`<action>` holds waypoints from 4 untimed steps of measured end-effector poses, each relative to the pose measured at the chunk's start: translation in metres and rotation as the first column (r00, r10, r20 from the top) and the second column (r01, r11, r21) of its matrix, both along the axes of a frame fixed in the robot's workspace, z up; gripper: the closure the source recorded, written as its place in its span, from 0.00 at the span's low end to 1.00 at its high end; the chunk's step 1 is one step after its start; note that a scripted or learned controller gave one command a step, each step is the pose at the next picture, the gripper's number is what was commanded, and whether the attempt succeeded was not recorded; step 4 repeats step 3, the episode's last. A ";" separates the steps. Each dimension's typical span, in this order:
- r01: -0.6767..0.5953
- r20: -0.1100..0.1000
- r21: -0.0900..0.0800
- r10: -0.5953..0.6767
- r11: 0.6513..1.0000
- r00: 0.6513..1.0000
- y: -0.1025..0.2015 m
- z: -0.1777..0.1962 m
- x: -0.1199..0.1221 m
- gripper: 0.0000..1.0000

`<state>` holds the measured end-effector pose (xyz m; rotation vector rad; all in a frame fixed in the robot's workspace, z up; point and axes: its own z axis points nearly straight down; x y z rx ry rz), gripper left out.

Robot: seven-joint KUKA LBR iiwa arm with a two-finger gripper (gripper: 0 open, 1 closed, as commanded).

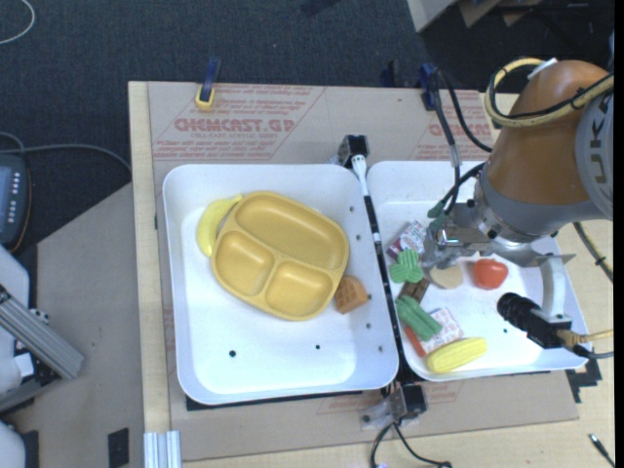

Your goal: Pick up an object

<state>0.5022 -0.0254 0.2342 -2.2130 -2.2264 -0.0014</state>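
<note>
Two white bins sit side by side on the brown surface (244,115), which has red writing that says "CHEMCAST G.P". The left bin (176,261) holds one yellow plate (278,256) with three parts, one yellow piece (208,227) tucked under its left edge, and one brown bread toy (351,295) touching its lower right. The right bin (409,175) holds two green toys (407,265), one red tomato (489,274), one yellow corn (456,356) and one tan round piece (448,280). The gripper (444,247) is just above the tan round piece. It is too hard to see whether the gripper is spread or closed.
</note>
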 end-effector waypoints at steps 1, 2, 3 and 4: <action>0.006 0.000 -0.003 -0.006 1.000 1.000 -0.006 -0.005 0.005 1.00; 0.007 -0.001 -0.002 -0.007 1.000 1.000 -0.011 -0.003 -0.002 1.00; 0.005 -0.002 -0.001 -0.005 1.000 1.000 0.001 -0.018 -0.008 1.00; 0.005 -0.002 -0.001 -0.005 1.000 1.000 0.001 -0.018 -0.008 1.00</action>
